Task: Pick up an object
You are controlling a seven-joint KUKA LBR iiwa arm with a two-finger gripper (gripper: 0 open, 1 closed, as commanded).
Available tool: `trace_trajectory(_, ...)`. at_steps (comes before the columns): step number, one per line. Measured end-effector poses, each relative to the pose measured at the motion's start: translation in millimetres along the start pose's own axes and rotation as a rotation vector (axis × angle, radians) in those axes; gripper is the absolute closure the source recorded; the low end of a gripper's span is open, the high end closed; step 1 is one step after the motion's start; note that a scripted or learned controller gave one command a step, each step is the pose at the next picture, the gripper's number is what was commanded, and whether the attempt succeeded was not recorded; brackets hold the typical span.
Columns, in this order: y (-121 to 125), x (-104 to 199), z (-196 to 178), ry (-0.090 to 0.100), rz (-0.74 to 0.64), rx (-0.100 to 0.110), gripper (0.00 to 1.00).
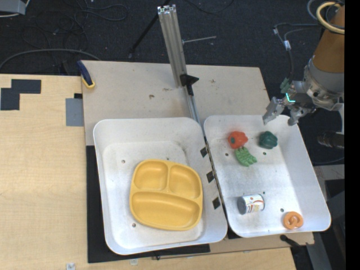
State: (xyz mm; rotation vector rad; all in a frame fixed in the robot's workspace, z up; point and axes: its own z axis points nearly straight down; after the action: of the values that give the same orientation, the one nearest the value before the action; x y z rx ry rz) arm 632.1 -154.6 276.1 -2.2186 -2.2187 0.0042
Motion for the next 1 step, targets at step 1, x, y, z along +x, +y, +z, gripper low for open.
trace_trajectory(1, 0.5, 0.0, -1.3, 0.000, 0.000, -0.003, 0.00)
